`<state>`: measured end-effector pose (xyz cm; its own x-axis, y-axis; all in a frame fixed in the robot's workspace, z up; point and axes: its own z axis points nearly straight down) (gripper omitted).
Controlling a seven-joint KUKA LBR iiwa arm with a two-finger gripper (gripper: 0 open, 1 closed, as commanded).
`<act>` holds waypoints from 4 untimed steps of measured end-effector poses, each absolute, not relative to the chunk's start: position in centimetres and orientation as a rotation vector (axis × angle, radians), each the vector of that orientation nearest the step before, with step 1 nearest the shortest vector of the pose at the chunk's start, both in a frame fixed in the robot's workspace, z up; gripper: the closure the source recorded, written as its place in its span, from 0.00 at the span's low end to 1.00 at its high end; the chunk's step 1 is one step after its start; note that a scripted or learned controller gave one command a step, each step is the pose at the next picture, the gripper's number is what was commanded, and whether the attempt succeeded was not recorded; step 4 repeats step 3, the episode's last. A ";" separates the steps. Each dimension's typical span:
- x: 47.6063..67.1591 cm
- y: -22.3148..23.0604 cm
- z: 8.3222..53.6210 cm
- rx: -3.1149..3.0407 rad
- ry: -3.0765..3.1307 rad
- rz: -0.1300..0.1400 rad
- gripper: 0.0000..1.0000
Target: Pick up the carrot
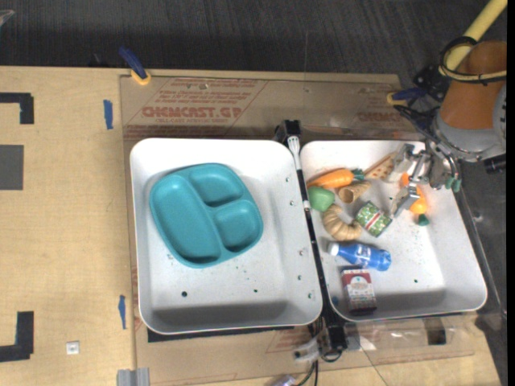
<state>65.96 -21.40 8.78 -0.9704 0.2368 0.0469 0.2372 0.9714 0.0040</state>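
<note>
Front: red-and-white pack (359,287), lower right bin (459,288).
Carrot (339,178): upper right bin, long axis roughly left-right.
Tool (412,185): right of carrot, near; grip state cannot tell.

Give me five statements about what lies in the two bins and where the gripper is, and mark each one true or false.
1. The teal divided plate lies in the left bin. True.
2. The carrot lies on the teal divided plate. False: it lies in the right bin, near that bin's far left corner.
3. The gripper is over the right bin, to the right of the carrot. True.
4. The blue bottle stands upright. False: it lies on its side on the bin floor.
5. The gripper has the carrot between its fingers. False: the carrot lies apart from it, to its left.
</note>
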 end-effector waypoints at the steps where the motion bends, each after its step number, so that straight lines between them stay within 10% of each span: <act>1: 66.9 -21.6 10.3 -0.382 -3.122 0.000 1.00; 2: 59.8 -15.1 9.1 -0.226 -3.144 -0.002 1.00; 3: 59.9 -15.2 9.0 -0.227 -3.147 0.000 0.00; 4: 59.9 -15.2 9.0 -0.227 -3.147 0.000 0.00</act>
